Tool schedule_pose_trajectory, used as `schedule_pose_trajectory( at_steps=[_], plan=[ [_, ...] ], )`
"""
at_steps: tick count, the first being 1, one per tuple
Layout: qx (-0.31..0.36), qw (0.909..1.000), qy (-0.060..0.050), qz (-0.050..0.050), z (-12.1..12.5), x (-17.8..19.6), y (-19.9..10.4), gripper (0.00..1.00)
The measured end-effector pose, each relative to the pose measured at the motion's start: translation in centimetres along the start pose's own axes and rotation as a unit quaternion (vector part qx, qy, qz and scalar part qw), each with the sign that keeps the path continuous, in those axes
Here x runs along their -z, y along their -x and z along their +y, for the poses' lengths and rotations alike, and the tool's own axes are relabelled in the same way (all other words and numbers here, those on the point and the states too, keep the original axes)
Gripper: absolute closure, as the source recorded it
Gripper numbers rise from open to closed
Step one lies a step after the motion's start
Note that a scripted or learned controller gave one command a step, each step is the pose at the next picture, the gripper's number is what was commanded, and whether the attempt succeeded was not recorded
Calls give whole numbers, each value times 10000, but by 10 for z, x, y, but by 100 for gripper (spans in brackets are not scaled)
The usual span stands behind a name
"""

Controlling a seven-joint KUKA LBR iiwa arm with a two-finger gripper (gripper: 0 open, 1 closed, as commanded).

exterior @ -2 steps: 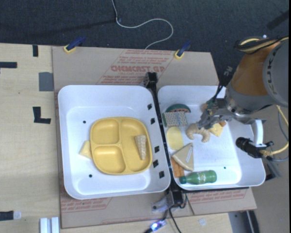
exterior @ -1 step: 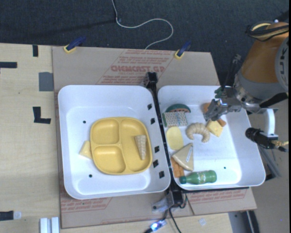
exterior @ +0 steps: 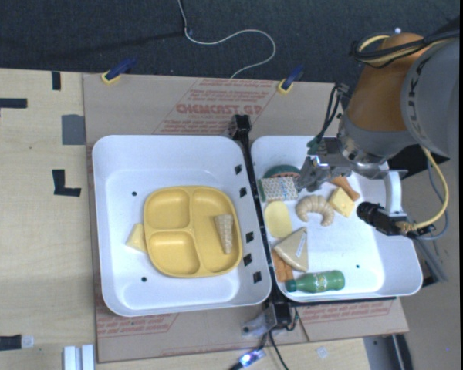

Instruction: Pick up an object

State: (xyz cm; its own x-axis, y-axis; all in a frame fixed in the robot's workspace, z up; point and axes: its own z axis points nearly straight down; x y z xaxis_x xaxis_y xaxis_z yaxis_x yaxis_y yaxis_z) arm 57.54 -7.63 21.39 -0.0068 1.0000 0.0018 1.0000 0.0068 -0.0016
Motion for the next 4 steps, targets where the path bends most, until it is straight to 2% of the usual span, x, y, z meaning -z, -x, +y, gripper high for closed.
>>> schedule_pose_trajectory(
  at_steps=[1, 2, 3, 4],
  plan=[
    [4, 10000, -6, 2, -5, -3, -62, 100],
    [1, 10000, -1, -1, -8, 1, -107, 100],
    [-22, 10000, 7, -5, -10, 20, -105, 100],
    [-30, 10000, -15, -16, -10, -1, -108, 100]
  ],
)
